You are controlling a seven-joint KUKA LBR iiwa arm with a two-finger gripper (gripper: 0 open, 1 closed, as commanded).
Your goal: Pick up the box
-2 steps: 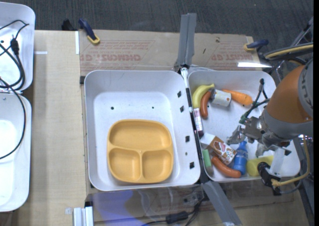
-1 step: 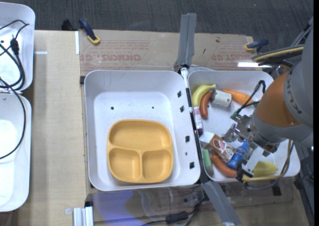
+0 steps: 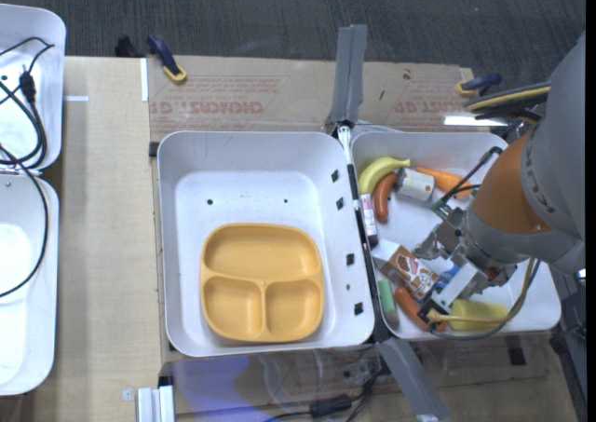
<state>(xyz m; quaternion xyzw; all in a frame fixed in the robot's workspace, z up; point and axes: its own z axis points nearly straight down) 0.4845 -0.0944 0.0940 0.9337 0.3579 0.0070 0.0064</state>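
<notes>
Bench [image 3: 102, 224] w/ two white bins side by side, cardboard sheet [image 3: 251, 99] under their far edge. Blue clamps on the cardboard at far left [image 3: 166, 59] and far right [image 3: 480, 84]. Black cables [image 3: 23, 113] lie over white trays at the left edge of the view.

Left bin [image 3: 186, 169]: one orange three-compartment plate [image 3: 264, 282], sitting toward the near side, flat, apart from the walls.

Right bin [image 3: 400, 142]: cluttered. Far part holds a yellow banana [image 3: 380, 171], an orange carrot [image 3: 445, 178] just right of it, a red-brown sausage-like piece [image 3: 383, 195] below the banana, and a small white cylinder [image 3: 414, 186] between them. Box [image 3: 413, 270], brown w/ printed label, lies tilted in the near-left part of the right bin, close to the divider. Green item [image 3: 386, 297] beside it at the near-left wall. Another carrot [image 3: 410, 306] and a second yellow banana [image 3: 477, 314] lie along the near wall.

Arm [image 3: 535, 197] reaches in from the right; orange band over the right bin. Gripper [image 3: 453, 285] is low in the bin, just right of the box and near the near-side banana. Cannot tell how far the pincer is open; nothing seen between its tips. Box is on the bin floor, not lifted.
</notes>
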